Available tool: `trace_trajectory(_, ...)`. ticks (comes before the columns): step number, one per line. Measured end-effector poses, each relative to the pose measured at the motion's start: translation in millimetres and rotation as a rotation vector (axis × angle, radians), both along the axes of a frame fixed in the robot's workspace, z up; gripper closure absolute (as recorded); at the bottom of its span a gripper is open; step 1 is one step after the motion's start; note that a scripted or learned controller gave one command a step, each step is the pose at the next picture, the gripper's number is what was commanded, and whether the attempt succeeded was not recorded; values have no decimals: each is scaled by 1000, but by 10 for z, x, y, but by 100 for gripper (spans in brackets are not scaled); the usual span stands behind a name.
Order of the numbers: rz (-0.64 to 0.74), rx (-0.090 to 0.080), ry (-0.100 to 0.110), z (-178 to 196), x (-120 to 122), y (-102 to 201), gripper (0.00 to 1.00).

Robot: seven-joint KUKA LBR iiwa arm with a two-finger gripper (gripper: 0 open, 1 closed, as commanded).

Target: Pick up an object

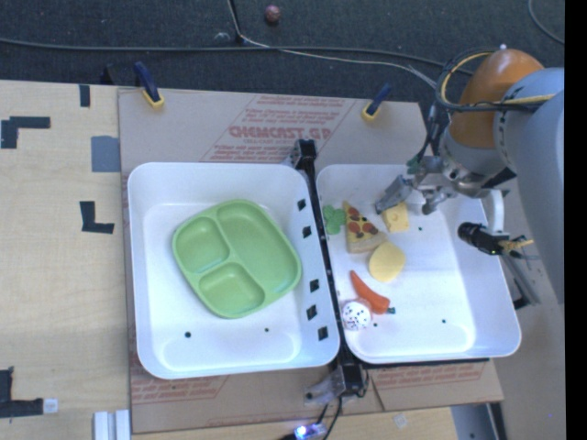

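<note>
My gripper point(410, 199) hangs over the back of the right bin point(477, 333), its two dark fingers spread apart and nothing between them. A small yellow cheese cube point(396, 218) lies just in front of the fingertips, slightly to their left. Left of the cube is a pizza slice point(359, 229), with a small green piece point(332, 216) by the bin's left wall. A yellow rounded fruit point(386, 262), a red-orange pepper point(369, 293) and a white speckled ball point(356, 315) lie nearer the front.
The left bin point(156, 337) holds a green divided plate point(237, 257). A black divider strip point(315, 246) runs between the bins. The arm's grey body and orange band point(491, 99) stand at the right, over the right bin's far corner.
</note>
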State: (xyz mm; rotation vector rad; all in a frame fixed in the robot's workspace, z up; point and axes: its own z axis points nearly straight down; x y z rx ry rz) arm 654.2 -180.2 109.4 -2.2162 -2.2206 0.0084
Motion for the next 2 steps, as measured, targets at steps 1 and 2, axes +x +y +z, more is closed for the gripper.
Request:
trace_trajectory(1, 1, -1, -6, 145, 17, 3, 100)
trace_trajectory(2, 0, -1, -11, 615, 56, -67, 100)
